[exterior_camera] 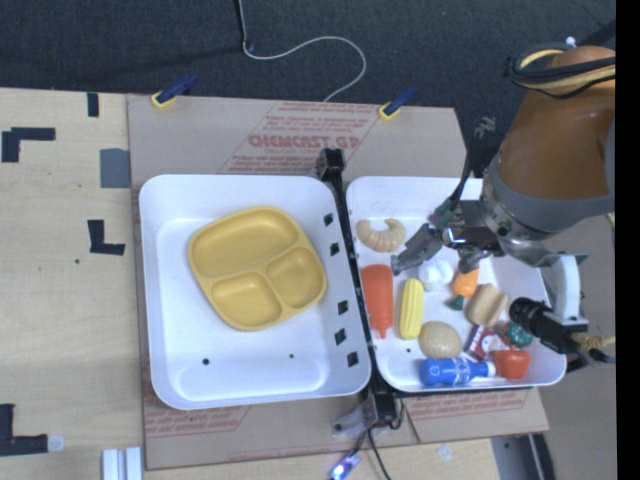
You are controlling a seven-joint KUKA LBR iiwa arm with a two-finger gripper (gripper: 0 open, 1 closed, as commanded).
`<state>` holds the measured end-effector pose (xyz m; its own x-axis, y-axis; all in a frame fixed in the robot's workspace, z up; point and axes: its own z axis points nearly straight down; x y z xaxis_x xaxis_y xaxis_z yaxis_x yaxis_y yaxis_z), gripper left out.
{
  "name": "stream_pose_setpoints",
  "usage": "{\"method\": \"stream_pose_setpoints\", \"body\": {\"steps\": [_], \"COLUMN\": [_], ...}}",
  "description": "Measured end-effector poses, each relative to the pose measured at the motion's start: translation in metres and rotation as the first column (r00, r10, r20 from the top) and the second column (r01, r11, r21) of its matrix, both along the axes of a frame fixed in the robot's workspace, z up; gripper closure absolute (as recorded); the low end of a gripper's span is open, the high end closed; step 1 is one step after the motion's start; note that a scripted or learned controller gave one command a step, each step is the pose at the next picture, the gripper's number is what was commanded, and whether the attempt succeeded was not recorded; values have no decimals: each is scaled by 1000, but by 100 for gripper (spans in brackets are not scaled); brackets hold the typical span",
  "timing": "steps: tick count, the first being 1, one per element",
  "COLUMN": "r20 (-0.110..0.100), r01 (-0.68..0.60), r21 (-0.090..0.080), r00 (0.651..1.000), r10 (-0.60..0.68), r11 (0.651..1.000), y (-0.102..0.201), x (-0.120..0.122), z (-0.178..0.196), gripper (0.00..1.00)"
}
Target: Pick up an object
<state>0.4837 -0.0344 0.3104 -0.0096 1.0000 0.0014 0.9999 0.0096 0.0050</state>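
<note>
Even, diffuse overhead light; moderately bright. White bins (170, 268) near blown out, faint glare on the yellow tray (255, 266). Soft short shadows beneath the arm (555, 148). Overall slightly soft, low resolution; small toys lack crisp edges.

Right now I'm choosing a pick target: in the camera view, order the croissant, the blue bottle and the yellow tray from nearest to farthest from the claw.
1. Croissant, just left of the claw, at the right bin's top.
2. Blue bottle, below it, along the right bin's bottom edge.
3. Yellow tray, far left, in the other bin.
</note>
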Motion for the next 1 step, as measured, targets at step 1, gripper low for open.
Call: {"method": "stream_pose_setpoints", "body": {"steps": [1], "r20": [6], "r01": [1], "r21": [1], "r00": [1000], "r10": [-1], "r11": [1000], "y": [54], "x": [1], "z": [97], "gripper": [0]}}
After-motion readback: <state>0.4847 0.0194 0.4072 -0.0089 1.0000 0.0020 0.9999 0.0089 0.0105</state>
